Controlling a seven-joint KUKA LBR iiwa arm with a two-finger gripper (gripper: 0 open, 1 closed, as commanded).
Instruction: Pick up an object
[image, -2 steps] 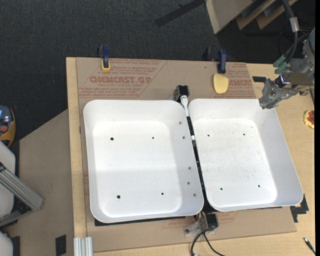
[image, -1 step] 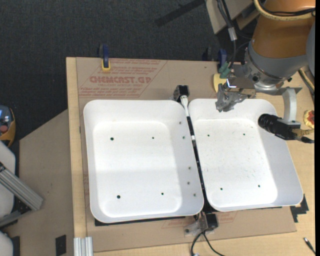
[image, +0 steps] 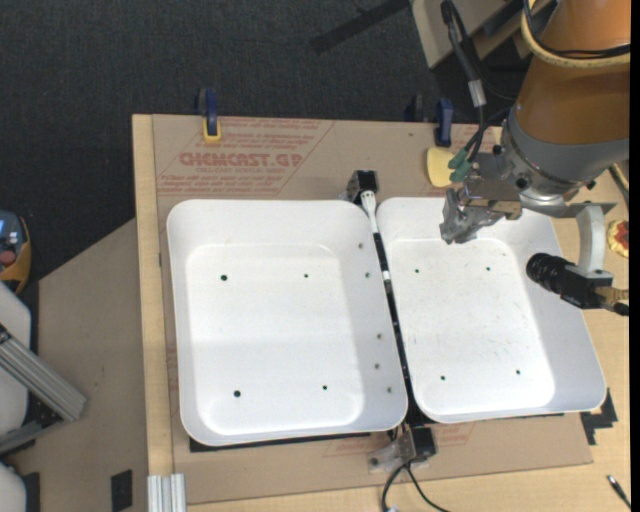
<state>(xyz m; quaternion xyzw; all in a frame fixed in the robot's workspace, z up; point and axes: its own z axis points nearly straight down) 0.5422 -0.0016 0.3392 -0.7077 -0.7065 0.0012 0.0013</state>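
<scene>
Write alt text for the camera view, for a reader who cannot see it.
A grey and orange robot arm reaches in from the picture's right, its gripper hanging over the far end of the right white bin. The left white bin sits beside it on a brown board; a small yellow thing lies on the board behind the right bin.

A pale yellow object (image: 438, 166) lies on the board (image: 250, 150) just beyond the right bin (image: 480, 340).

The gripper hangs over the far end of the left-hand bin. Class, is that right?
Not quite. The camera view shows the gripper over the far end of the right-hand bin, not the left-hand bin.
</scene>
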